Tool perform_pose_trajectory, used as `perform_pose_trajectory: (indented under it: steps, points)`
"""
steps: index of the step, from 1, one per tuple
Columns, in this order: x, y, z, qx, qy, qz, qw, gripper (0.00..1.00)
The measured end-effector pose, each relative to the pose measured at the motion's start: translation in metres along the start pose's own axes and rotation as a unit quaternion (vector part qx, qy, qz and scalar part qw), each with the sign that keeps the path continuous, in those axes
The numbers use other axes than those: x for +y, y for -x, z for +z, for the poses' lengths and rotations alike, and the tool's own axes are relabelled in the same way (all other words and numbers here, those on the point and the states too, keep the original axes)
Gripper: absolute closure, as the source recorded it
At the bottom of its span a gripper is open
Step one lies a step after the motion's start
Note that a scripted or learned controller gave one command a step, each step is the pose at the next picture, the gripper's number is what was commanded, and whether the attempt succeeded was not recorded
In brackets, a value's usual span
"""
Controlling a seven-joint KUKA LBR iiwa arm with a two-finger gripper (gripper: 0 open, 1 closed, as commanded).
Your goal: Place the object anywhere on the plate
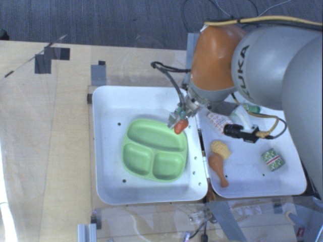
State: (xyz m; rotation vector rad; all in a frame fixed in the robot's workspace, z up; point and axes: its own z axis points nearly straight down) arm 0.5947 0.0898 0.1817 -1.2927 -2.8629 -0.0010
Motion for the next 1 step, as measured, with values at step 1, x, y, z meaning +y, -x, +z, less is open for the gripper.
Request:
perform_pose_trajectory:
  steps: [1]
  points:
    - [-0.0002, 0.0004, 0.0, 0.0, 0.0, 0.0, 1.0, 0.0]
